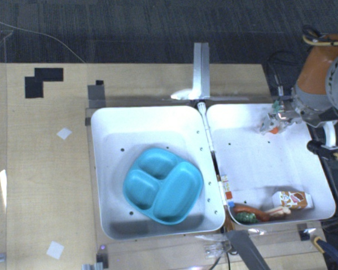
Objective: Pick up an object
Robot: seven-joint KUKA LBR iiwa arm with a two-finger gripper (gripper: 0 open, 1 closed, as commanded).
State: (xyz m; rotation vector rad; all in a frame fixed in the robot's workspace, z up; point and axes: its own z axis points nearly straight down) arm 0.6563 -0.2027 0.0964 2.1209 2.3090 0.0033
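- Small carton [291,199] with brown and orange print, lying on its side near the front wall of the right bin [255,166], toward that bin's right corner.
- Just left of it, a cluster of small things along the same front wall: a green piece [247,216], a brown stick-like piece [268,214] reaching toward the carton, a red bit [231,203] by the divider; exact kinds too small to tell.
- Tool [274,122] at the back right of the right bin, well apart from the carton, low over the bin's rear floor; metallic tip with a small orange-red spot beside it; open or closed cannot be told, nothing clearly seen in it.
- Arm [318,78] reaching in from the right, orange band above the wrist, over the bin's right rim.
- Middle floor of the right bin between tool and carton bare white.
- Blue divided plate [163,185], three compartments, resting in the centre of the left bin [108,163], across the divider from the carton.
- Metal post [202,70] upright behind the join of the two bins.
- Pale worktop [41,183] on the left with black markings and small white squares.
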